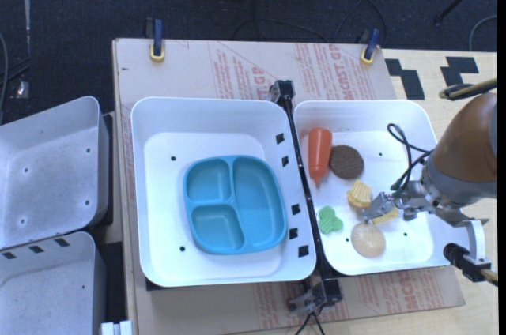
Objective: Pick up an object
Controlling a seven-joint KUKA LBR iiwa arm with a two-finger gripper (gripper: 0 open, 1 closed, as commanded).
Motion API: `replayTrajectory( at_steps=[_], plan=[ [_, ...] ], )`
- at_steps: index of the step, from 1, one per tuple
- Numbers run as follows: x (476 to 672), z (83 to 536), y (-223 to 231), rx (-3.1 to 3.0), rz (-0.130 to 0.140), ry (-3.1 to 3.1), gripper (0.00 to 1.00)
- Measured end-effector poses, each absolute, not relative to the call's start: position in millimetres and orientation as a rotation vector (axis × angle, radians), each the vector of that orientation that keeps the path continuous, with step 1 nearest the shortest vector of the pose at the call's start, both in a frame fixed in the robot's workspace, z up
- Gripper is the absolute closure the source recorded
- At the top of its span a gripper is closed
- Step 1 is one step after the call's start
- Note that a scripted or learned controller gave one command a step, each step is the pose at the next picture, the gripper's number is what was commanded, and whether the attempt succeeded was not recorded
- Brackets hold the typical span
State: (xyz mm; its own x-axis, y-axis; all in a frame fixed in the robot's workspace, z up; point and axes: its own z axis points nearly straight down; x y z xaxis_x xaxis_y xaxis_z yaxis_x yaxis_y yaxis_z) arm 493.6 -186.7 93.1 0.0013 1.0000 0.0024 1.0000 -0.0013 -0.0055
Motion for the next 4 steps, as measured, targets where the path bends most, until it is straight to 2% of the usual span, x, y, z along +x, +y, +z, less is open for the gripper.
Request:
replayTrajectory(
  at_steps=[1, 2, 3, 4],
  plan=[
    [493.6, 92, -186, -2.222, 0.000, -2.219, 0.00],
    [497.4, 108, -190, -2.236, -0.006, -2.227, 1.00],
    [507.6, 158, -195, -2.223, -0.003, -2.228, 1.00],
    [498.5, 209, -193, -2.222, -0.003, -2.227, 1.00]
  ],
)
